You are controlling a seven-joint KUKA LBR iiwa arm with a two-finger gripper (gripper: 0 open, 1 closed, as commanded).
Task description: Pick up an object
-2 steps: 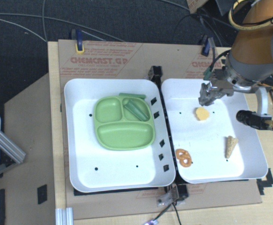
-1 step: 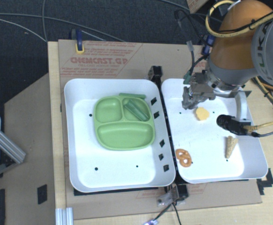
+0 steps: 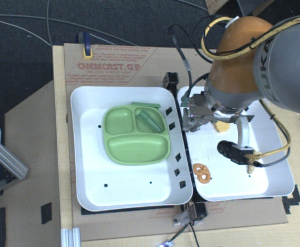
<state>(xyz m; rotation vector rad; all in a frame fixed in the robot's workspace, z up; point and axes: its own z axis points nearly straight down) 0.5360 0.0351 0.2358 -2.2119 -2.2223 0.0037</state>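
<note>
- Green divided plate [image 3: 136,135] sits in the left bin [image 3: 88,179].
- Pretzel [image 3: 201,173] lies in the right bin [image 3: 273,181].
- Gripper [image 3: 193,118] hangs over the right bin; its grasp cannot be told.

A robotics lab; two white bins [image 3: 83,138] on a cardboard-covered tabletop [image 3: 113,60]; loose cables [image 3: 52,14] trailing over dark carpet [image 3: 16,60].
</note>
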